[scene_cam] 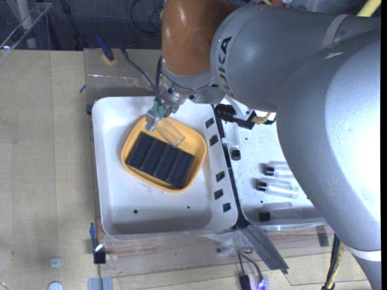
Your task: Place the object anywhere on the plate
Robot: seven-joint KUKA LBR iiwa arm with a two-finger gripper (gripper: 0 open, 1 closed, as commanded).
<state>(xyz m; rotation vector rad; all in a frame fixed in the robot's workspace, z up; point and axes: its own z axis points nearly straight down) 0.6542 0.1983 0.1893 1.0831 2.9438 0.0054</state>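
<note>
Gripper [156, 115] poised over yellow plate [196, 144] in left bin [109, 162], grip state impossible to tell, pale translucent block [171, 131] just below on plate's upper edge; best released gently, lifted straight.

A smooth, matt yellow plastic plate [196, 147] carries a dark, ribbed, matt black block [160, 160] and a clear, glossy plastic piece [171, 131]. The shallow white plastic bin [115, 192] looks smooth with a soft sheen. The grey robot arm [302, 71] has a satin painted casing, its orange band [190, 32] glossy. The pale wooden surface [42, 162] is matt.
</note>
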